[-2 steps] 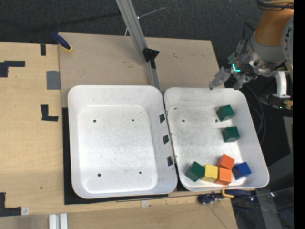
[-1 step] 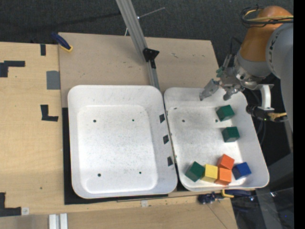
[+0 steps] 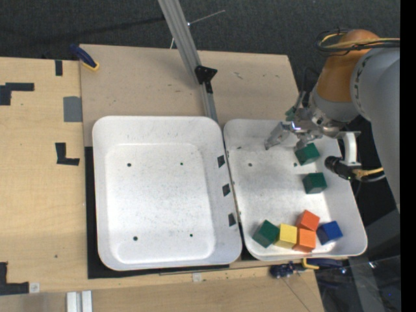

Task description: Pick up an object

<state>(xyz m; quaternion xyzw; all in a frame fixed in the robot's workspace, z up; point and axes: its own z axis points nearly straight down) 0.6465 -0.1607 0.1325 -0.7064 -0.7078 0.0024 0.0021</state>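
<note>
On the tabletop (image 3: 149, 77) the left bin (image 3: 156, 194) carries no blocks, so nothing there can be picked.

The right bin (image 3: 273, 187) has all the objects. Along its near edge a dark green block (image 3: 265, 233), a yellow block (image 3: 287, 234), two orange blocks (image 3: 307, 229) and a blue block (image 3: 330, 231) lie packed together and touching. A grasp into this cluster could push neighbours or catch two at once.

Further back, one green block (image 3: 314, 182) lies alone, and another green block (image 3: 307, 153) lies just under the hand (image 3: 296, 130), near the right wall. I cannot tell whether the hand is spread or clenched, and no block is visible in it. If the hand comes down off-centre, this tilted block may slide toward the wall.
</note>
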